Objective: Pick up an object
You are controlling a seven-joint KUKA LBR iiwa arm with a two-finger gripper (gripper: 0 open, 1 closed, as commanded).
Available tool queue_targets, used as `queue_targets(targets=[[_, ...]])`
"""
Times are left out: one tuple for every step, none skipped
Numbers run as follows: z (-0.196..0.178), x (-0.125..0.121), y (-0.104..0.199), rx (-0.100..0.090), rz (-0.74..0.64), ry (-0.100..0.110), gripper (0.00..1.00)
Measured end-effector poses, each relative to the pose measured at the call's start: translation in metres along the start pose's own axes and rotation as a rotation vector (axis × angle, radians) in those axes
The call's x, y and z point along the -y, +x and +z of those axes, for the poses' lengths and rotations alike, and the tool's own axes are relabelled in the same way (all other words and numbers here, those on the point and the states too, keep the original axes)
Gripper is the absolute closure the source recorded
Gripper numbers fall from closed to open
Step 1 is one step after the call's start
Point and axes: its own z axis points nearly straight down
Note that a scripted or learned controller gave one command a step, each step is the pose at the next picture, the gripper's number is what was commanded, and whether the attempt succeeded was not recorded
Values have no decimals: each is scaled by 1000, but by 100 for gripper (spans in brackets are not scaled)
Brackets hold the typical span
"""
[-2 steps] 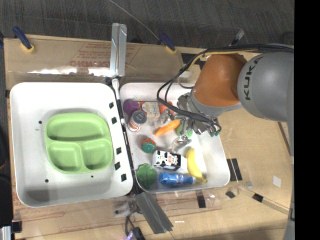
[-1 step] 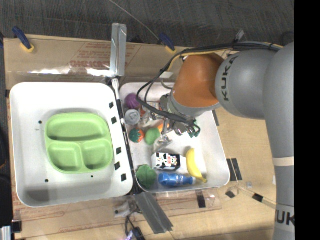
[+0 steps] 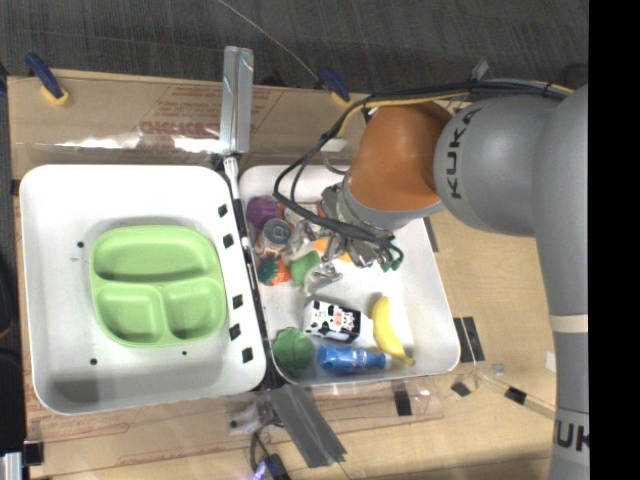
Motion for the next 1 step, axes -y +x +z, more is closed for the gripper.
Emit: queue_targets(targets=[[-96, -27, -49, 9, -20, 6, 100]])
